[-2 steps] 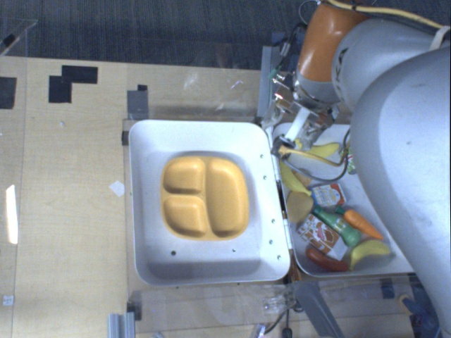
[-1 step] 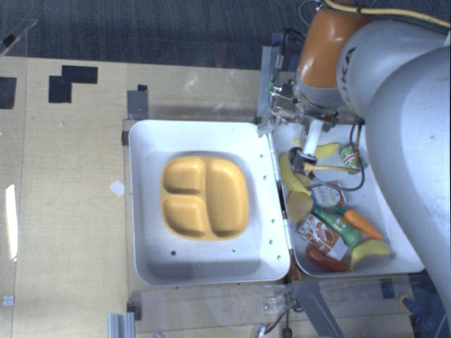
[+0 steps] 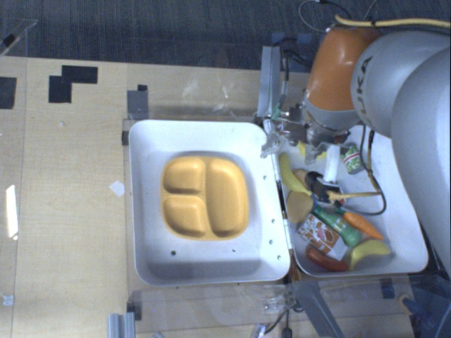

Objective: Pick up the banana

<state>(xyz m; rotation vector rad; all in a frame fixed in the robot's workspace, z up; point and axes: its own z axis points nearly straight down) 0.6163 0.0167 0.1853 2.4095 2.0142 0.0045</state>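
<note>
Grey arm's two-finger gripper (image 3: 308, 148) is hanging over the right white bin (image 3: 407, 220) near its far left corner; can't tell its grip state. Curved yellow banana (image 3: 292, 176) is lying along that bin's left wall, just below the gripper, beside an orange carrot (image 3: 363, 224). Yellow sectioned plastic tray (image 3: 205, 196) is sitting mid left white bin (image 3: 148, 189).

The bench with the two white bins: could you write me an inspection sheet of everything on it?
Surface: pale wooden bench bearing two white bins.
Job's things: banana in the right bin, by its left wall, partly under the gripper.
Clutter: yellow divided tray in the left bin; carrot, red packet in the right bin.
Grippers: gripper low over the right bin, near the banana.
Cables: black cable looping beside the gripper.
Surroundings: dark floor beyond the bench.
</note>
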